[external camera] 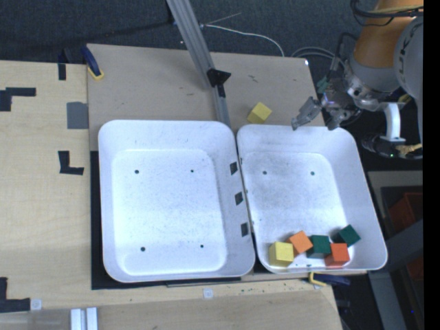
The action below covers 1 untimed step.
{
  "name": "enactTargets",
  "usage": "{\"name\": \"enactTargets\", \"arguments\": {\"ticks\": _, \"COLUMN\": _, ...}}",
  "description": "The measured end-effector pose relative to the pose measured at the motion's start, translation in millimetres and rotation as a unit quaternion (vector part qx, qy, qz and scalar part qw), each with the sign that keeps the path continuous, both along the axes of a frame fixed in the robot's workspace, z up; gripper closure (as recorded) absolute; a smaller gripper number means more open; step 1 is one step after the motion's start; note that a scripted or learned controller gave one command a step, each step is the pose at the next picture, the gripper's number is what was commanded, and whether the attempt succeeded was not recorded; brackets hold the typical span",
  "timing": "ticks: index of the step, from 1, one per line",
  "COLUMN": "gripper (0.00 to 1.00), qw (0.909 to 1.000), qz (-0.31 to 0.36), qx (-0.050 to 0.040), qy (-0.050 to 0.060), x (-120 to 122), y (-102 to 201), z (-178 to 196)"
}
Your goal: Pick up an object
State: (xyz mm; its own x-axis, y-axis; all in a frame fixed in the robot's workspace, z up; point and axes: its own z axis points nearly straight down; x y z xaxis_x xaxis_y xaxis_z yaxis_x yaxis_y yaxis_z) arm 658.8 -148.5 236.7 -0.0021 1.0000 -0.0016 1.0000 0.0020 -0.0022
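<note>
Several small blocks lie in the near right corner of the right bin (357, 157): a yellow block (281, 253), an orange block (300, 241), a green block (320, 245), a red block (339, 254) and a dark green block (349, 235). Another yellow block (260, 112) rests on the bench just beyond the bins. My gripper (315, 120) hangs over the far rim of the right bin, well away from the blocks in the corner. It is open and nothing sits between its fingers.
The left bin (110, 184) stands beside the right one. A grey metal pole (196, 40) slants across the bench towards the gap between the bins. Cables trail at the back right.
</note>
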Motion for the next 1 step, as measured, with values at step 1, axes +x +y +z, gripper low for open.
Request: {"name": "enactTargets", "arguments": {"ticks": 1, "gripper": 0.0, "qw": 1.0, "qz": -0.001, "qx": -0.0004, "qy": 0.002, "x": 21.2, "y": -30.3, "z": -64.8}}
